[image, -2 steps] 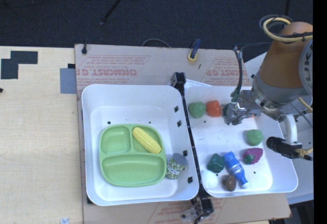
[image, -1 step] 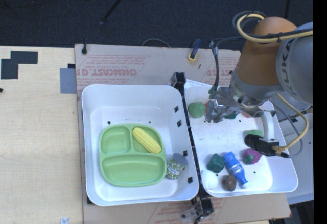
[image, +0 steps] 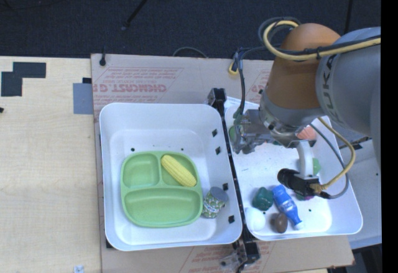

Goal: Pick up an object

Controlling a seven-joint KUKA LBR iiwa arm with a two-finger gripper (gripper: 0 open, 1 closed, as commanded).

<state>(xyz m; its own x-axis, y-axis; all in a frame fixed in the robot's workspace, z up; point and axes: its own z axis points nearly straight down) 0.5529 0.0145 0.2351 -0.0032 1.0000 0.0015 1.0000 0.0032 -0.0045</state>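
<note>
The arm [image: 311, 79] is highest above the surface [image: 43, 172], so it is nearest to the lens. It reaches in from 3 o'clock and covers much of the right bin [image: 348, 222]. The left bin [image: 124, 122] is touching the right one along one wall.

A green tray [image: 158, 206] lies flat at 6 o'clock in the left bin. It is wide and low, so I judge it hard to grasp.

The claw [image: 247, 136] hangs over the 10 o'clock corner of the right bin, close to the shared wall. I cannot tell if it is open or closed, and I see nothing held in it.

A yellow corn cob [image: 179, 170] rests in the tray's 1 o'clock compartment, and its rim probably keeps it from rolling.

The loose objects that suit the task are grouped at 7 o'clock in the right bin, well apart from the claw:
- A blue bottle [image: 286, 204] lies on its side.
- A teal lump [image: 262, 198] is just beside it at 9 o'clock.
- A brown lump [image: 278, 222] and a white lump [image: 255, 219] are near the front wall.

A small crumpled piece [image: 213, 201] sits just beside the tray at 3 o'clock.
</note>
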